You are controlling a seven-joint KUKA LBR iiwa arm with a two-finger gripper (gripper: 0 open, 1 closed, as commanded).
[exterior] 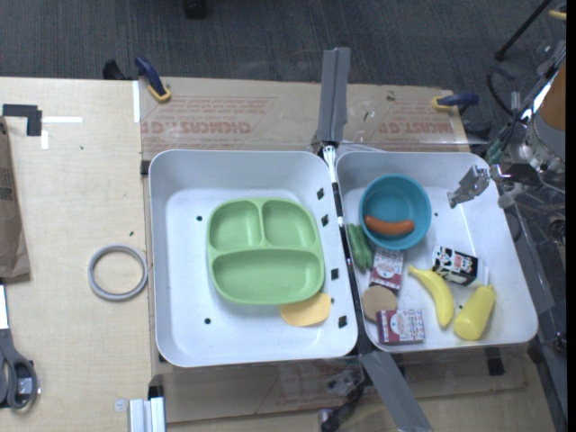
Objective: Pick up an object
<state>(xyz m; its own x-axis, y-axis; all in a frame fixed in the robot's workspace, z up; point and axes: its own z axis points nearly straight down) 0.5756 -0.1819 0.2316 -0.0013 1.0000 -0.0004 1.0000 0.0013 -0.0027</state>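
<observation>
The right bin (504, 241) holds a blue bowl (396, 203) with an orange-red sausage (394, 226) in it. Below the bowl lie a green pickle (360, 246), a banana (434, 293), a yellow bottle (474, 313), a black-and-white carton (454, 265), a tan disc (379, 301) and two small red-and-white boxes (400, 327). My gripper (468, 187) hangs over the bin's upper right part, right of the bowl and above the carton, with nothing seen in it. In the left bin (175, 241) sit a green divided plate (265, 250) and a yellow slice (306, 311).
A grey tape ring (118, 271) lies on the bench left of the bins, with scissors (16, 381) at the bottom left corner. Blue clamps (153, 77) grip the cardboard behind the bins. Cables and arm hardware (531, 151) crowd the right side.
</observation>
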